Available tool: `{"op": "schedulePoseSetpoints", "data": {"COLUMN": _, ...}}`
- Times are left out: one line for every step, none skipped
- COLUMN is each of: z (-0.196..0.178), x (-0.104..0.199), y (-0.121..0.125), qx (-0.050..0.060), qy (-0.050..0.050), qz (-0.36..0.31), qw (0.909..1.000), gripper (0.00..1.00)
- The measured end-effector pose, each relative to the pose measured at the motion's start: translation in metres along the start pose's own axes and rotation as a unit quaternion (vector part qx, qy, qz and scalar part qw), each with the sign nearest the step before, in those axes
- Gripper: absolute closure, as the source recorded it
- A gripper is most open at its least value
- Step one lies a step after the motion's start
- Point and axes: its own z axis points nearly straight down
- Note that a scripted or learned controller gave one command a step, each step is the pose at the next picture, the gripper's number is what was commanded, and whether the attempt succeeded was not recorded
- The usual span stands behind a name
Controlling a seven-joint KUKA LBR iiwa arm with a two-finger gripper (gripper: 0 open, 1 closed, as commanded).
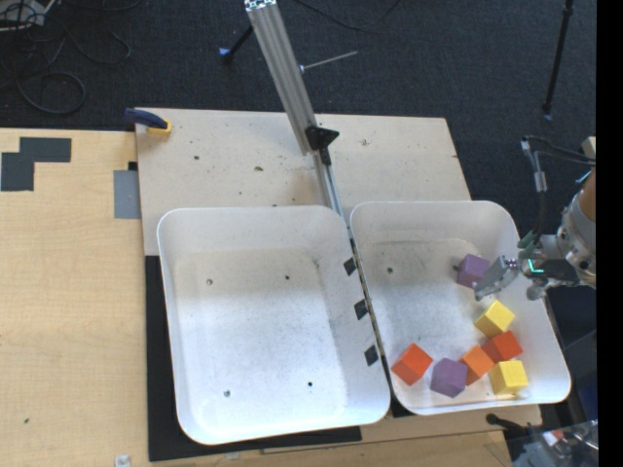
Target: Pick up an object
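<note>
- Pale wood counter (68, 290) carries two white bins (258, 224); dark carpet (438, 47) lies behind.
- End effector (506, 272) hangs beside the purple cube (473, 269); its grip can't be judged.

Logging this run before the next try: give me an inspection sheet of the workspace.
Surface: two white bins, left bin and right bin, on a speckled board.
Job's things: blocks in the right bin, purple by the gripper, yellow, a cluster near its front edge.
Clutter: blue-and-yellow clamp at the board's far-left corner.
Grippers: gripper beside the purple block.
Cables: loose cables on the dark floor.
Surroundings: slanted aluminium post.
</note>
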Motion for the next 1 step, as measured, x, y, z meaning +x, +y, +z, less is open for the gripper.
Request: {"op": "schedulePoseSetpoints", "data": {"z": 0.0444, "x": 0.0014, "y": -0.0049, "qx": 0.002, "qy": 0.001, "qz": 0.000, "qw": 1.0000, "gripper": 0.00}}
